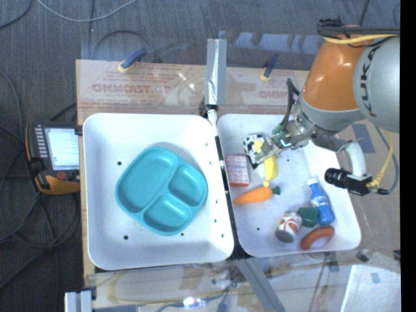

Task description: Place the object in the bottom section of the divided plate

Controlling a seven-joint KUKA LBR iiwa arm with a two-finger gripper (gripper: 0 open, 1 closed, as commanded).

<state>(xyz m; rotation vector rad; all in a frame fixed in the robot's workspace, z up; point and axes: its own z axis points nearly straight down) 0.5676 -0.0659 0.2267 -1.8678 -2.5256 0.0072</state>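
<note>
Gripper [263,147] sits low at approx 11 o'clock in the right white bin [344,236], right over a yellow banana-shaped toy [270,168], prob. lining up a pick. Can't tell how wide it's open or if it has anything. Turquoise divided plastic plate [162,188] lies mid left white bin [97,239], sections bare, so placing not yet done. Orange toy carrot [253,195] just at the banana's 6 o'clock.

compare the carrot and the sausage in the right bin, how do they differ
The carrot is orange with a green tip and tapers to a point; the sausage is reddish-brown and rounded at both ends. The carrot lies near the bin's left wall, the sausage in the near right corner. Both lie flat in the right bin, apart from the gripper.
</note>
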